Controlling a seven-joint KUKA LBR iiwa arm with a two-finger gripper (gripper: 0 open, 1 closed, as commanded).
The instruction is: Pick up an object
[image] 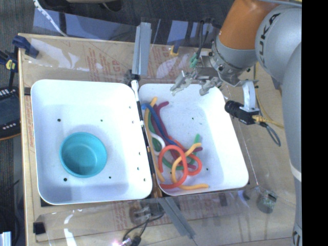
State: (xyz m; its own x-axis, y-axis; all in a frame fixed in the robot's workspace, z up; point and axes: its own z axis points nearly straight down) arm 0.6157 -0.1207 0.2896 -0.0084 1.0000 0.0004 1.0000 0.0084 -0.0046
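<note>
Camera view shows the two-finger gripper [190,89] spread open and empty over the far edge of the shallow white bin [221,148], likely poised for its tangle of coloured flexible cords [171,148].

L bin [77,99], R bin [218,137], wood bench [97,60]

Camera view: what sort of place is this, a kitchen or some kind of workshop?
Most likely a robotics lab: a grey-and-orange robot arm reaches over a white bin of tangled coloured cords, beside a second bin holding a teal bowl.
</note>
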